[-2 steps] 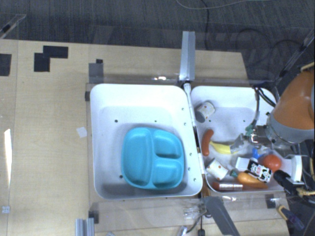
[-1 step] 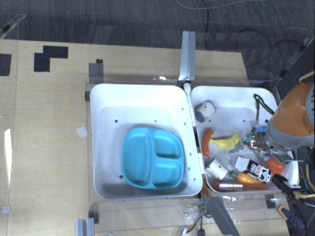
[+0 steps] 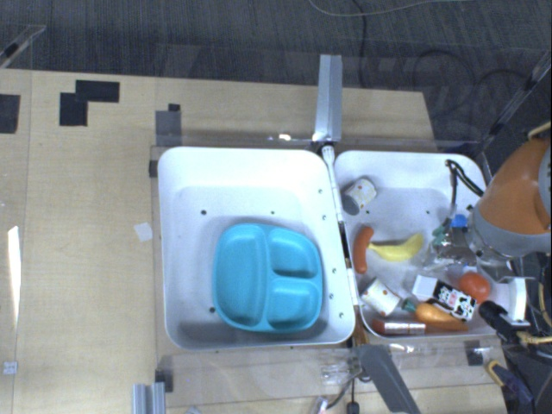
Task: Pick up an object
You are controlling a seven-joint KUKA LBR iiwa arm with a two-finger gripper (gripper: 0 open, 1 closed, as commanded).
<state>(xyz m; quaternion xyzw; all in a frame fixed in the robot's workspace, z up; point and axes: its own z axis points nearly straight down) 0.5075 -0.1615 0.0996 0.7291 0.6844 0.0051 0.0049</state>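
At right of frame, the gripper hangs over the right bin, its jaw state impossible to tell, beside a banana, sausage, tomato and carrot; a blue divided plate fills the left bin.

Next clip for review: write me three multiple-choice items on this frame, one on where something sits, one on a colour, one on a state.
1. Where does the divided plate lie?
A. In the left bin
B. In the right bin
C. On the floor

2. What colour is the divided plate?
A. Red
B. Blue
C. Yellow

3. How does the banana lie?
A. Hanging in the air
B. On the bench outside the bins
C. Resting on the right bin's floor

Answers:
1. A, the plate sits inside the left bin, left of the wall that parts the bins.
2. B, its whole surface is light blue against the white bin.
3. C, the yellow banana lies flat in the right bin, beside a red sausage-shaped piece, with the tool to its right.
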